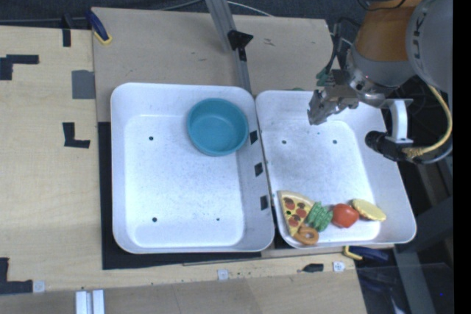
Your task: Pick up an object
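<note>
1. grey gripper point(318, 116) hangs over the far end of the right bin point(324, 158); we cannot tell its state, and nothing shows in it
2. we judge a miss likely: the toy food is huddled in the near corner, well apart from the gripper, so a descent here meets bare floor
3. crowded pieces could be knocked aside or taken two at once
4. right bin holds a pizza slice point(293, 210), green piece point(319, 215), tomato point(344, 215) and yellow piece point(368, 210)
5. left bin point(147, 180) holds a blue bowl point(217, 126)

Even, soft light; slightly blurry picture, faint shadows.
</note>
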`<state>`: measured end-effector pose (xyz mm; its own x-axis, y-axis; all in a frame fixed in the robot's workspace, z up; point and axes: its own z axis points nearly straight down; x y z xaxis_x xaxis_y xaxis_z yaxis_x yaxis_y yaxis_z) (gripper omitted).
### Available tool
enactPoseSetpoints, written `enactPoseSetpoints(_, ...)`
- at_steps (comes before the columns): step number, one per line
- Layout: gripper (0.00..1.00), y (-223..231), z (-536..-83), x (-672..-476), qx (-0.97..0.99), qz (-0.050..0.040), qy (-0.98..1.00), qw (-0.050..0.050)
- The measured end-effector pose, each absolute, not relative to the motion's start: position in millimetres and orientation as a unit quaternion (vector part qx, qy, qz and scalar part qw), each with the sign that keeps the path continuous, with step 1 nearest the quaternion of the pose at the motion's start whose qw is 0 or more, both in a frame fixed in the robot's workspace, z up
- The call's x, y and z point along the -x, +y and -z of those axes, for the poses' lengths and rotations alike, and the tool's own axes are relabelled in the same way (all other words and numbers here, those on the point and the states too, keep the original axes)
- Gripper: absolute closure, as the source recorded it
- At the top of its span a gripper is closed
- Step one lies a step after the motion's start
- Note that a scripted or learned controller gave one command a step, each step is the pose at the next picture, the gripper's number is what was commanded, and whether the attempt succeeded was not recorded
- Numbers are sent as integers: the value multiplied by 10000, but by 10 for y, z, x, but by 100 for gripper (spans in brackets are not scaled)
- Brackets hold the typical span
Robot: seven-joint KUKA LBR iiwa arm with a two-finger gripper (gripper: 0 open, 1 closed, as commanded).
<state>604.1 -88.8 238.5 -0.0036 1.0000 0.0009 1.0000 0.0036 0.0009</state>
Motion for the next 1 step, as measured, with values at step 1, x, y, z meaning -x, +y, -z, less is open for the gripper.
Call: enactPoseSetpoints(1, 100, -375, -2259, -5863, 7056, -2, -7086, 8)
